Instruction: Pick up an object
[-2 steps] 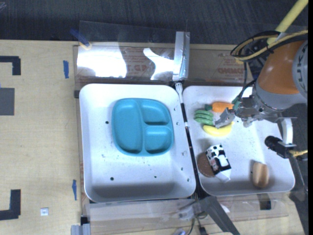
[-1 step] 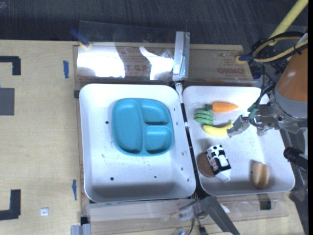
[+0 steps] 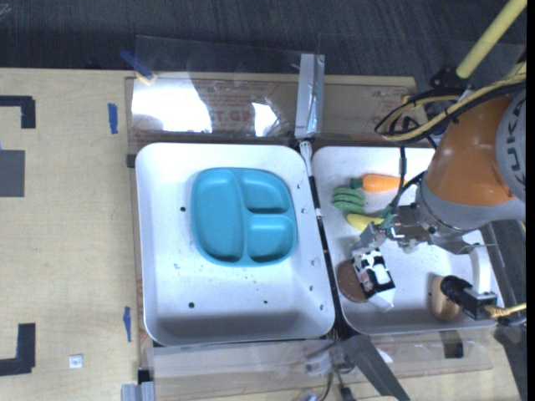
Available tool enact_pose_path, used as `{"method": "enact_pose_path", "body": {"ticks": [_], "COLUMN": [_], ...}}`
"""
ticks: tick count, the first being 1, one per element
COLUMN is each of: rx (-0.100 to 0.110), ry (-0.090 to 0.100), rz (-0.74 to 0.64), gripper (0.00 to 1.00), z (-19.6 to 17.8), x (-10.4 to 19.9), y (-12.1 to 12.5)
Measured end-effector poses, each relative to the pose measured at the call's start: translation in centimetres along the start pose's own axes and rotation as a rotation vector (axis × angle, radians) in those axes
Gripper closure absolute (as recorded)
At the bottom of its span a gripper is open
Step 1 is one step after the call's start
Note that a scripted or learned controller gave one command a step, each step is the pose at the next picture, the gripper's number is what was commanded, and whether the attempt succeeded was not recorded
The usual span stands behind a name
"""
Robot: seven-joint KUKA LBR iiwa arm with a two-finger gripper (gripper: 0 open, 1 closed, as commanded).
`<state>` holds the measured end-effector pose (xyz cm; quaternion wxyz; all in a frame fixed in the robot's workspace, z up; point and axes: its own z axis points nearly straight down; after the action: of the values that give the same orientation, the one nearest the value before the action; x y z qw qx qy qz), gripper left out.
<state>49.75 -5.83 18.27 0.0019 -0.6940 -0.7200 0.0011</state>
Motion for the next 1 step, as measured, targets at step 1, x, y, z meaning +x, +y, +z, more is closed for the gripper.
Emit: {"method": "enact_pose_path", "body": {"ticks": [1], "rx": [0.0], "ry": [0.0], "rz": [-0.142], "gripper": [0.0], "z": [5.32], "x": [-3.57], "y": [0.4]}}
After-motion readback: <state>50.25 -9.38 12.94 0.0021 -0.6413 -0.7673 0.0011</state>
